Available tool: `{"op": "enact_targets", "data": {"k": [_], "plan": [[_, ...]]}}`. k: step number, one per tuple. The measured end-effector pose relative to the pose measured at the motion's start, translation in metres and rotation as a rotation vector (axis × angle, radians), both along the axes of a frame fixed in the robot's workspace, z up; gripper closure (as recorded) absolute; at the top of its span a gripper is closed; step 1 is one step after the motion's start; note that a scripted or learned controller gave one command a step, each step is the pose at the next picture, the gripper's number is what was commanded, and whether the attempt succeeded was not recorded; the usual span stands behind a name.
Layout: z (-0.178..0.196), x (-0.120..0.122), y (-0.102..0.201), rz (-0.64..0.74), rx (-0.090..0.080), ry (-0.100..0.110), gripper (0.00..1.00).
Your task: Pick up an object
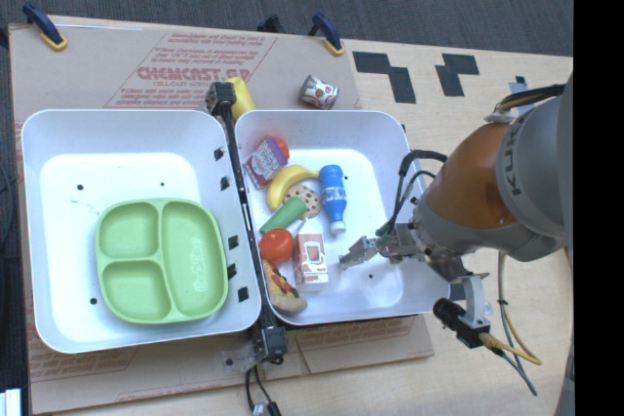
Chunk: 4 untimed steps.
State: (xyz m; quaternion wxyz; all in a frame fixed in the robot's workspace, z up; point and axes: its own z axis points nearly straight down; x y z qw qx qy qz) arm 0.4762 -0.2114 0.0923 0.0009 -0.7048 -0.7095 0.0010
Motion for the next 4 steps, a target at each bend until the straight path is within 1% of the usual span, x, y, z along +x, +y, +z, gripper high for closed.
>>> {"op": "enact_targets", "data": {"k": [1, 2, 3, 4], "plan": [[0.01, 0.001, 0.0, 0.007, 0.0, 0.001, 1.0], [0.122, 0.001, 0.077, 0.0, 0.001, -0.004, 1.0], [0.138, 0.065, 0.046, 0.0, 0.0, -0.003, 1.0], [0.044, 0.122, 0.044, 0.001, 0.001, 0.002, 1.0]]}}
